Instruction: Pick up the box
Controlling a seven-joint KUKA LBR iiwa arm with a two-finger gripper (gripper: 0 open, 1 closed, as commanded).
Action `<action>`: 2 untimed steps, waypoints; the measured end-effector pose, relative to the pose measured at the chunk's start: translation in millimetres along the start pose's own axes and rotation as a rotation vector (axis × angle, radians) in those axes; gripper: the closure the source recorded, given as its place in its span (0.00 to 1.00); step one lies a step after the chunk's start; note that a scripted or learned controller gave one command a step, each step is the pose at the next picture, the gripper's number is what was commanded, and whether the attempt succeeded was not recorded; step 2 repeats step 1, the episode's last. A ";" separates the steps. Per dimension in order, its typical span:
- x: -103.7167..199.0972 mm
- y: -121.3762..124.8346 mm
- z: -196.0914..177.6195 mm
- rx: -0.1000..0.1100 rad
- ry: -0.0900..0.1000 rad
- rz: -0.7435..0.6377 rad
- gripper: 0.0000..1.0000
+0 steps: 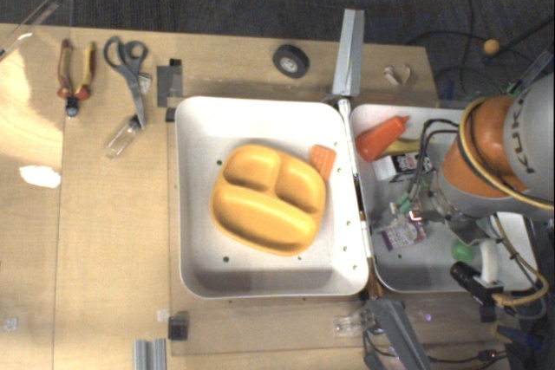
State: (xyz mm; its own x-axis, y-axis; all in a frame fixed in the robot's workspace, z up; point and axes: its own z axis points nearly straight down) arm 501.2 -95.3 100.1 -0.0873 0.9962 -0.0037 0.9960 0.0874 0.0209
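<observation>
A small purple-and-white box (396, 236) lies flat in the right bin (408, 277), near its left wall. My gripper (421, 205) hangs below the orange-banded wrist (486, 159), just above and to the right of the box. Cables and the wrist body cover its tip. Whether it touches the box I cannot tell; nothing is seen held in it.
A red-orange bottle (380, 137) and a dark flat item (401, 150) lie at the back of the right bin. A green object (463, 251) sits under the arm. The left bin (195, 186) holds a large yellow moulded piece (269, 197) and a small orange piece (323, 159).
</observation>
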 end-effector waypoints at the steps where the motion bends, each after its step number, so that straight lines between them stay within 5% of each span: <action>1: 67.7 10.0 -98.8 0.014 0.003 -0.007 1.00; 2: 67.7 10.0 -98.8 0.014 0.003 -0.007 1.00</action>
